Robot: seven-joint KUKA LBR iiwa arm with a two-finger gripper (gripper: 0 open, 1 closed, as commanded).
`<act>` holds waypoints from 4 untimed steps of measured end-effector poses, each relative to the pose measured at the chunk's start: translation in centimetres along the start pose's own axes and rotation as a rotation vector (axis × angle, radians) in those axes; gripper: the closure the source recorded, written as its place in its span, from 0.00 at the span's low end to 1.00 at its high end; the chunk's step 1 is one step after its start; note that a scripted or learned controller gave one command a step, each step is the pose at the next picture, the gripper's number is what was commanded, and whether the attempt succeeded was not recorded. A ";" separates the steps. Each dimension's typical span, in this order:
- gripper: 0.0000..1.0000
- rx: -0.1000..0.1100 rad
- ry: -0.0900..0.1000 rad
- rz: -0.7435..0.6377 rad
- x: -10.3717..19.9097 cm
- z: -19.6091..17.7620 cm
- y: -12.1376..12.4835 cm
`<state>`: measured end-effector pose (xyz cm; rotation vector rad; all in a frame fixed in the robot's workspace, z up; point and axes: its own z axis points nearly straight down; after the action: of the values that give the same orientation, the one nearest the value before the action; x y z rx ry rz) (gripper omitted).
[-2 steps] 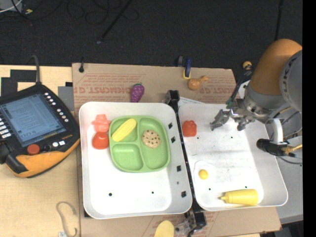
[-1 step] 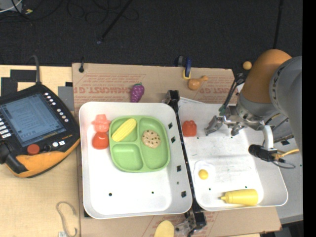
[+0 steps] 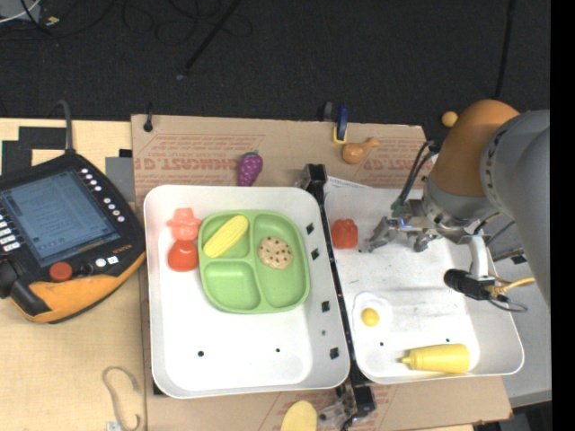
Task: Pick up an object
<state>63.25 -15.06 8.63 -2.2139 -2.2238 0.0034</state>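
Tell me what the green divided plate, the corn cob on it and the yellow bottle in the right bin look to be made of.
Green divided plate: likely moulded plastic, one even colour, soft sheen, rounded compartment walls.
Corn cob: probably toy plastic, uniform bright yellow with moulded ridges.
Yellow bottle: seemingly plastic too, smooth and slightly glossy, one solid colour with a nozzle; whether it is hard or squeezable cannot be told.

A black and orange control pendant (image 3: 58, 241) is lying on the tabletop (image 3: 54, 357) at the left, well apart from the bins. Brown cardboard (image 3: 207, 151) is lying behind them, and a blue clamp (image 3: 340, 122) is holding its far edge.
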 end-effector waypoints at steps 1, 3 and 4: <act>1.00 -0.002 0.000 0.001 0.0 -1.2 0.0; 1.00 -0.009 -0.002 0.008 -1.0 -11.8 -0.3; 1.00 -0.006 -0.001 0.008 -1.3 -14.3 -0.3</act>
<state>63.01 -16.34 22.93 -2.2257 -2.2188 -0.0021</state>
